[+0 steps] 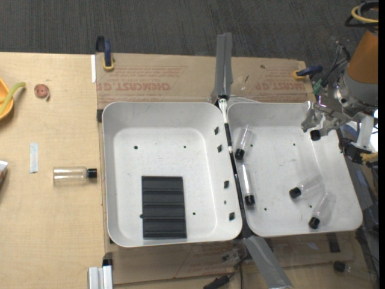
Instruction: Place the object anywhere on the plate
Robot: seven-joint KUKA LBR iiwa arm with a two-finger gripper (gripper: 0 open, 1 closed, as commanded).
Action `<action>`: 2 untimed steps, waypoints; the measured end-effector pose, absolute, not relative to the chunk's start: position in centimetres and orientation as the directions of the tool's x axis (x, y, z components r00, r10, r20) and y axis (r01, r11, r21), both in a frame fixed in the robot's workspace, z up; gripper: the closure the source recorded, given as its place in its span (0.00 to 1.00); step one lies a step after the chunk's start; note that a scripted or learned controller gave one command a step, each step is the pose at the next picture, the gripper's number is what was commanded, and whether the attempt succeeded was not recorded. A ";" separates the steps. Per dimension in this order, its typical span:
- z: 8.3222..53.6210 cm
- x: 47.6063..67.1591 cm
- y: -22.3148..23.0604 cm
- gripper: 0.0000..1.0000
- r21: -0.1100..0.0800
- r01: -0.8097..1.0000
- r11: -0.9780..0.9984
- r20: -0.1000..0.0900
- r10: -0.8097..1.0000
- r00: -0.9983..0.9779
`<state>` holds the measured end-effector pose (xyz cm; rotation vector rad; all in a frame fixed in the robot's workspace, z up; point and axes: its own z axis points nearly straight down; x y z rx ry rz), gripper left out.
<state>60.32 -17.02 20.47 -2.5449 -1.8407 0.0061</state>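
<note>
We see two shallow white plastic bins, lightly speckled, side by side on the surface (48, 221), which is pale wood with brown cardboard beneath the bins. The left bin (120, 161) holds one dark ribbed rectangular plate (163, 208), low in its floor. The right bin (283, 221) holds clear plastic vials with black caps; we count four: one (242, 144) near the bin's left wall, one (246, 186) below it, one (302, 188) and one (319, 211) toward the lower right. A fifth vial (73, 174) lies on the wood at middle left. The pincer (317, 125) hangs over the right bin's upper right corner; whether apart or together, we cannot tell.
</note>
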 end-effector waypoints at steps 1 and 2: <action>20.9 65.8 -11.9 1.00 -0.002 0.865 -0.501 -0.003 0.865 0.501; 21.9 65.8 -2.0 1.00 -0.004 0.954 -0.300 -0.003 0.954 0.300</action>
